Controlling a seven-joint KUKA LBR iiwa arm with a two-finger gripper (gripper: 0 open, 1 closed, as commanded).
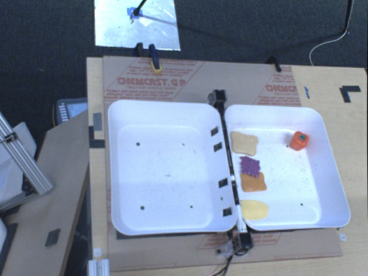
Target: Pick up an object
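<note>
Four pieces hug the right bin's left edge: tan slice, purple piece, orange slab, yellow piece. I see an orange toy near its far right corner.

Both bins, left and right, appear as smooth white plastic with a slight sheen. The tabletop looks like matt pale wood. The printed sheet beneath resembles matt cardboard. The far panel shines like metal.
</note>
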